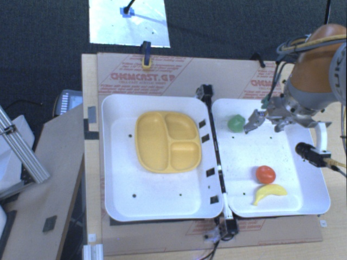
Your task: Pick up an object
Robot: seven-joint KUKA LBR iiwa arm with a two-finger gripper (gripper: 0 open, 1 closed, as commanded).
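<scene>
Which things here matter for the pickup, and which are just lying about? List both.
For the job:
green ball, nearest the tool
tomato
banana
right bin

Lying about:
yellow divided plate
left bin
clamps along the bench edges

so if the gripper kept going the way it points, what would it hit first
Most likely the green ball, which lies just past the gripper toward the left. Height is hard to judge from above, so it might pass over.

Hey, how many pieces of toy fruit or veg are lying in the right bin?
3. A small round green ball at the far left beside the claw; a round red tomato nearer; a yellow plastic banana just below it. Nothing looks hidden.
</scene>
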